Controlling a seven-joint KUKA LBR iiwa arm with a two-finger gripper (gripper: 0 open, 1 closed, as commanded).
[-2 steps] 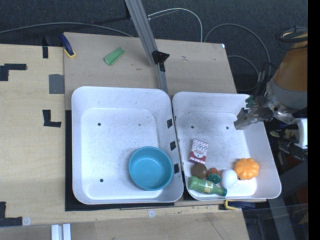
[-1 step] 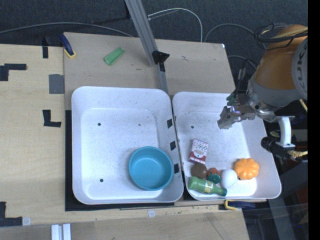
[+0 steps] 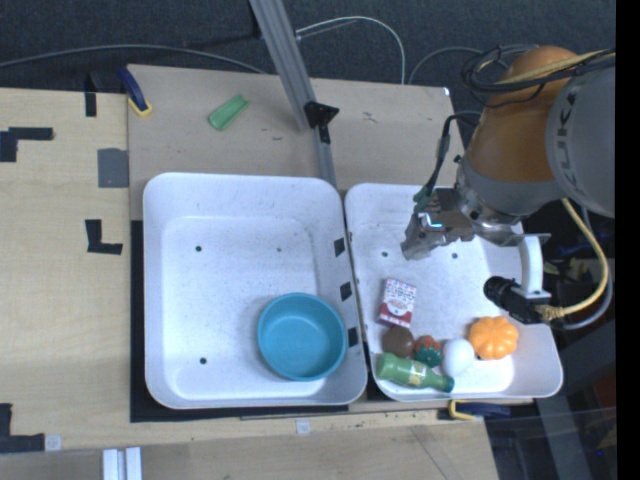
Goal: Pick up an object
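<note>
The claw (image 3: 428,236) hangs over the right bin (image 3: 365,268), and whether it is released or clenched I cannot tell. At its five o'clock sit the pickable things: a red-and-white box (image 3: 398,302), a brown ball (image 3: 398,341), a green bottle (image 3: 410,372), a white egg (image 3: 458,357) and an orange pumpkin (image 3: 494,337). At eight o'clock, a blue bowl (image 3: 301,335) sits in the left bin (image 3: 200,228); a green block (image 3: 228,112) lies on the wooden counter (image 3: 60,298) at eleven.

— Left bin (image 3: 170,268)?
— One bowl (image 3: 301,335), at its near right corner.
— Right bin (image 3: 365,208)?
— Carton (image 3: 398,302) mid-floor; bottle (image 3: 411,371), ball (image 3: 459,356) and pumpkin (image 3: 494,336) along the near edge, pumpkin rightmost. Gripper (image 3: 424,240) above the far half.
— Tabletop (image 3: 180,138)?
— A small block (image 3: 228,112) behind the left bin.
</note>
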